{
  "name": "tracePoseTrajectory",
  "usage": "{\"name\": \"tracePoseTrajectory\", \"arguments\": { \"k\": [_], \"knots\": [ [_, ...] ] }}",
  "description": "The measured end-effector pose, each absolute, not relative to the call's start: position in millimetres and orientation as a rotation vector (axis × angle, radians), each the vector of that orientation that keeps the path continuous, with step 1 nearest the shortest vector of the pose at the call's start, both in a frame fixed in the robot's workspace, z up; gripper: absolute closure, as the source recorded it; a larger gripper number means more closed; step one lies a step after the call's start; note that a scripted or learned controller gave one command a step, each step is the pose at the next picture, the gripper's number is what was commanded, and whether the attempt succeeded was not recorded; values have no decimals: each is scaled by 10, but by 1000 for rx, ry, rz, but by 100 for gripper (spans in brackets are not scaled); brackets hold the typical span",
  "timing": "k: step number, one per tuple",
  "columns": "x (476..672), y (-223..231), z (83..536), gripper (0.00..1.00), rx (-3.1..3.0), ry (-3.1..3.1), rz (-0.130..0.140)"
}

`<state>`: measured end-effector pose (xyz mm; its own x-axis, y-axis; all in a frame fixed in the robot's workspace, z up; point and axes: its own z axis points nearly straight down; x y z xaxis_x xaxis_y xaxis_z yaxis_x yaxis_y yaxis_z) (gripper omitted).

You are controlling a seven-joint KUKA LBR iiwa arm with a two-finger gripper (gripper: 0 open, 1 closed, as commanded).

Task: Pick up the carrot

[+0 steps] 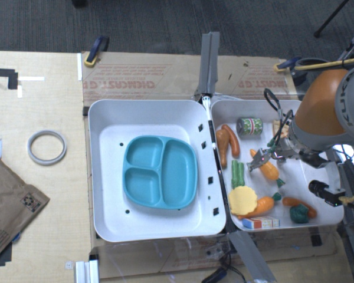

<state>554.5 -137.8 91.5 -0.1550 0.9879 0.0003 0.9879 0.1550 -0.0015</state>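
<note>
Right bin [318, 220], from above | Gripper [258, 161] hangs low at bin centre, fingers apart, nothing clamped | Carrot [263, 205] lies at the gripper's six o'clock, touching a yellow piece [243, 200] | Teal divided plate [161, 172] sits in left bin [100, 175], nine o'clock

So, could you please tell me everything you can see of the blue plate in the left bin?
The blue plate is a turquoise, plastic-looking tray with rounded corners and three compartments: two smaller ones on its left, one long one on its right. It lies flat, slightly rotated, near the middle of the left bin, touching nothing else.
</note>
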Motion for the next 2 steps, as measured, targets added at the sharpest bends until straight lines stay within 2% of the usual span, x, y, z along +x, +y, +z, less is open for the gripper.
{"name": "tracePoseTrajectory", "arguments": {
  "k": [1, 2],
  "knots": [
    [5546, -1387, 1006, 100, -2046, -2383, 1],
    [5951, -720, 1914, 100, -2207, -2236, 3]
  ]
}}
